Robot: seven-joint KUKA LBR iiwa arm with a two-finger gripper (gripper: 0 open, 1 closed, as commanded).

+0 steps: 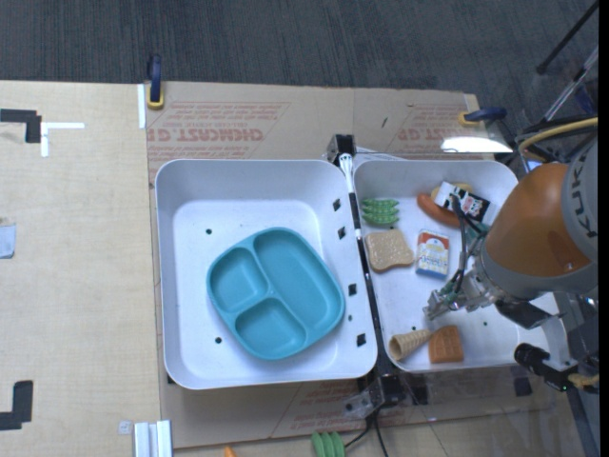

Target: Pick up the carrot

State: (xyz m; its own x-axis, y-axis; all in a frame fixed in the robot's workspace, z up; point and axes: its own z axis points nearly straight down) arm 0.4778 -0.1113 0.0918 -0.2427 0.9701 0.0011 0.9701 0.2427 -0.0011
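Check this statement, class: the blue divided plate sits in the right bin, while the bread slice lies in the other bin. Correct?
Not quite. The camera view shows the blue divided plate in the left bin, not the right. The bread slice does lie in the other bin, as stated.

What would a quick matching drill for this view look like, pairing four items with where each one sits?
Items:
1. divided teal plate
2. green pea pods
3. ice cream cone
4. toast slice

Places:
A. right bin, near its front edge
B. left bin, middle
C. right bin, just below the pea pods
D. right bin, upper left area

Pairs: 1-B, 2-D, 3-A, 4-C
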